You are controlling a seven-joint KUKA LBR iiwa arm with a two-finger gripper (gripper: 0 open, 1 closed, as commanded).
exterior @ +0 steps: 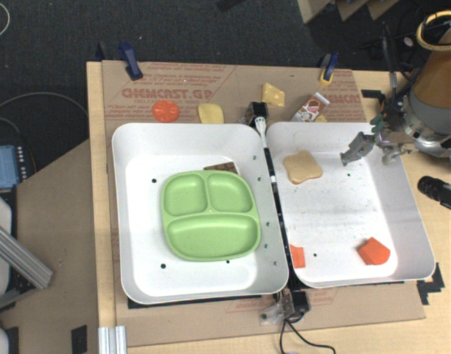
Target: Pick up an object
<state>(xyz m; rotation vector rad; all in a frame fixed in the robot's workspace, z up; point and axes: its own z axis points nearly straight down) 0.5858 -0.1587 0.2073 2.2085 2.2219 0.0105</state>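
— What sits lowest in the frame?

— Two orange pieces along the lower edge of the right bin (402, 220): a small orange block (297, 256) at its lower left corner, and a bigger orange chunk (373, 251) at lower right.

— And the pincer (356, 150)?

— Over the right bin's upper right part, reaching in from the right. Nothing lies between its fingers; whether they are spread or closed, I cannot tell.

— Closest object?

— A tan bread slice (303, 167), left of the pincer and slightly lower, near but apart. The left bin (133, 198) holds a green divided plate (209, 215).
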